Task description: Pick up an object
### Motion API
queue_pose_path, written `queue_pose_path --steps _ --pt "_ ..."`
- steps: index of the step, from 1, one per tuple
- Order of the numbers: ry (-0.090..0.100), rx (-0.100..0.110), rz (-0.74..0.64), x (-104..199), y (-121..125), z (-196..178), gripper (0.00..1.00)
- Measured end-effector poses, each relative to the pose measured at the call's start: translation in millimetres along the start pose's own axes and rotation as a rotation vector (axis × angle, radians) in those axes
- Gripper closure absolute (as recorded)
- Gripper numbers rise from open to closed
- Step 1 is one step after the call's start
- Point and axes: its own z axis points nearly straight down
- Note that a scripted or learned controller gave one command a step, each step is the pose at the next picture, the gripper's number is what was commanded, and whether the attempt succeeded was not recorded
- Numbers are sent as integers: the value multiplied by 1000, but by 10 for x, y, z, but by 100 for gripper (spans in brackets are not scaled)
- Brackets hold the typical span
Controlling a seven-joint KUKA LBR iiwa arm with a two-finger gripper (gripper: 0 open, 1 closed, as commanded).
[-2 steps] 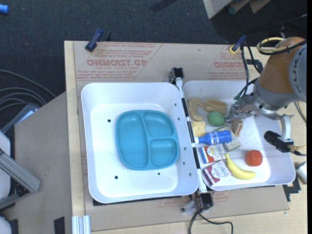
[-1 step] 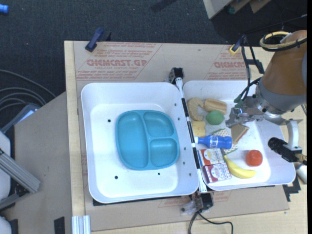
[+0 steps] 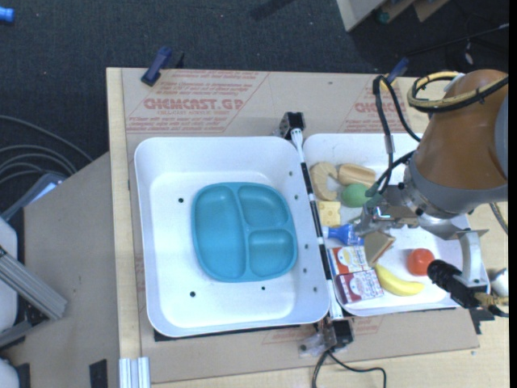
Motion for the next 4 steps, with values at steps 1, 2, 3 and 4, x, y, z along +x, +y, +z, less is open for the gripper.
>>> queue_pose_path --steps 1,2,3,4 --pt "0 -1 1 -2 3 -98 100" --pt "-1 -1 2 -403 -1 3 100" --pt "-1 0 1 -184 -2 458 100" --pt "-1 -3 0 504 24 57 100"
